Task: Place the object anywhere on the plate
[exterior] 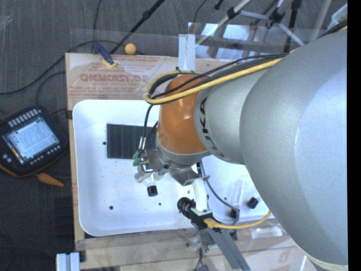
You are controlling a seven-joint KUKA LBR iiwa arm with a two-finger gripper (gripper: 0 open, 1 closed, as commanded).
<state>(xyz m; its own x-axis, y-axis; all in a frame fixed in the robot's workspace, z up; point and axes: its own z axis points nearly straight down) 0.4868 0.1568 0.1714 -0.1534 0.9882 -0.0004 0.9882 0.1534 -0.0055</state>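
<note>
The fingers of the gripper [148,173] are too small and cluttered to read from above, so I cannot tell whether they are spread or pressed together, and nothing can be made out between them. The gripper hangs over the middle of the left white bin [90,168], under the orange band [177,117] of the grey arm [282,140], which reaches in from the right and covers much of the frame. A small green part sits on the gripper's left side, and black and yellow cables [169,83] loop over the orange band.

The object, a small black block [152,191], lies on the bin floor just below the gripper in the frame, close to it; whether they touch is unclear. It is apart from the plate [125,141], a dark ribbed rectangle lying flat in the upper left part of the same bin, its right end running under the arm. A few tiny dark specks dot the bin floor.

A strip of the right bin [248,205] shows under the arm, holding some pale items and a small dark one.

Outside the bins, a control pendant [31,140] rests on the dark floor to the left, and an orange ball [130,48] sits behind the cardboard sheet [113,78] at the bench's far edge
</note>
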